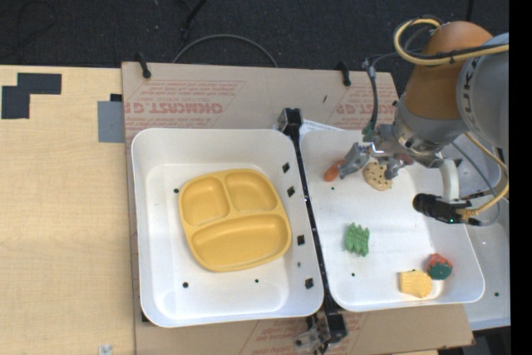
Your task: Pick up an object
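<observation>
cookie-like tan piece at 12 o'clock of right bin, touching the claw | claw fingers spread, one near orange piece at its 9 o'clock | green toy mid-bin | yellow tray in left bin

- A yellow divided plate lies tilted in the left white bin, with two small compartments toward the far side and one large one nearer.
- The right white bin sits just beside it; a black divider strip runs between the two.
- Both bins rest on a brown cardboard sheet printed with red lettering.
- A light wooden bench top stretches left, bearing black patches and a grey patch, possibly tape.
- Dark floor with cables lies beyond.
</observation>
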Available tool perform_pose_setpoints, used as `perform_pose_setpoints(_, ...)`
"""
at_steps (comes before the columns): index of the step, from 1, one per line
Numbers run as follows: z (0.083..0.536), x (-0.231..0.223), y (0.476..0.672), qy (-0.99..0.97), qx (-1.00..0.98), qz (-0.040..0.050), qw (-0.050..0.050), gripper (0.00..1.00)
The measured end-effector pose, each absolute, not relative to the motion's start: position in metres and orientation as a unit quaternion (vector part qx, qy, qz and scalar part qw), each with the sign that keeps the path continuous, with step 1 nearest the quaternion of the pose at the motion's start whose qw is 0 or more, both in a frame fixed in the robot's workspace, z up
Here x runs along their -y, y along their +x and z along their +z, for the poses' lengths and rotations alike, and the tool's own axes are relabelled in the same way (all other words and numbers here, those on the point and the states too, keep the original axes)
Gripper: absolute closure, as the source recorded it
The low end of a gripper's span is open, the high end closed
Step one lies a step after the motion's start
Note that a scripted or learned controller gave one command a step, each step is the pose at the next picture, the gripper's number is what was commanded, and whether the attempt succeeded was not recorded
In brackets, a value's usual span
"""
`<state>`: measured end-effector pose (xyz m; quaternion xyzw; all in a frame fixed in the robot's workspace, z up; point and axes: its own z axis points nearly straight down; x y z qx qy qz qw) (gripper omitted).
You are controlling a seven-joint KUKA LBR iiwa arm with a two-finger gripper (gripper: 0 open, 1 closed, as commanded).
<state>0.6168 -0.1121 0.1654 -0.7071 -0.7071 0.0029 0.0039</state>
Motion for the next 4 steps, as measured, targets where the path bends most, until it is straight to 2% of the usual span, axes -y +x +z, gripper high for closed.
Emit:
perform_pose_setpoints(2,0.086,0.116,0.609,-0.707,0.707,0.0018,0.003,0.0)
perform_pose_setpoints(3,0.097,0.117,0.61,-0.708,0.706,0.0015,0.002,1.0)
perform_pose_setpoints(4,0.151,0.109,0.604,-0.707,0.707,-0.0006,0.0,1.0)
